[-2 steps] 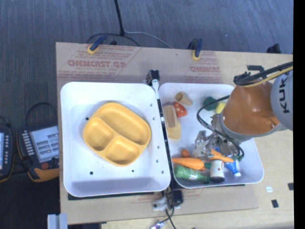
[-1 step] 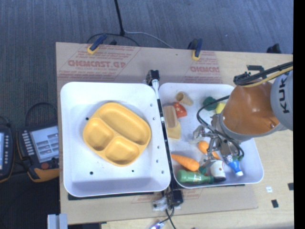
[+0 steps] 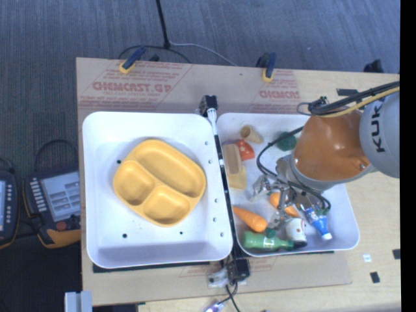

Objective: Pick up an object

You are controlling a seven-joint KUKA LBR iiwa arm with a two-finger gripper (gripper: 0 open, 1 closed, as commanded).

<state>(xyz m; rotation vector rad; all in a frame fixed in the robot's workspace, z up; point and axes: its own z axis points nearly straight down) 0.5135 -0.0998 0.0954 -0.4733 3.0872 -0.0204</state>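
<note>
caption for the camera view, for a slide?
Arm's pincer lowered into the cluttered right white bin near an orange plastic carrot; yellow divided tray in the left white bin.

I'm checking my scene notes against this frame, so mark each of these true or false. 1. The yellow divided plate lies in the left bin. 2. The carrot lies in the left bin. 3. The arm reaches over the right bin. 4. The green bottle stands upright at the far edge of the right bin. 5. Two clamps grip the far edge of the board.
1. True: the yellow divided plate lies in the left bin.
2. False: the carrot lies in the right bin.
3. True: the arm hangs over the right bin, above the small things.
4. False: the green bottle lies on its side at the near edge of the right bin.
5. True: clamps sit at the board's far edge.
</note>
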